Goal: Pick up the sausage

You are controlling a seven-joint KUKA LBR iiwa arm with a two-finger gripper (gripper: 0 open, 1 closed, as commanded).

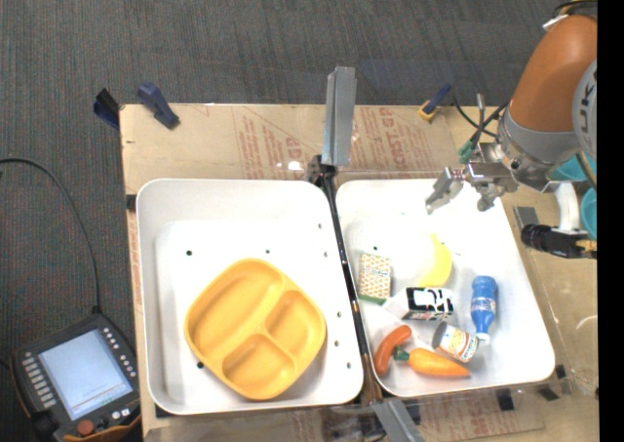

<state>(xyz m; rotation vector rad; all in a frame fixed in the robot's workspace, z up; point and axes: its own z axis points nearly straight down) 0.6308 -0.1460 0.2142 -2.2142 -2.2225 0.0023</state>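
Camera view: task looks unstarted. Sausage (392,347) lies untouched near front-left corner of right bin (531,264), touching carrot (436,363). Long axis diagonal, upper end toward bin's back-right, lower end toward front-left. Pincer (466,190) hovers over bin's back edge, spread wide, holding nothing, well apart from sausage. Whole grasp remains.

Yellow tray (255,330) left bin; banana (440,262), carrot (438,363) right.

Red printing on the cardboard sheet (244,142) is too blurred to read.
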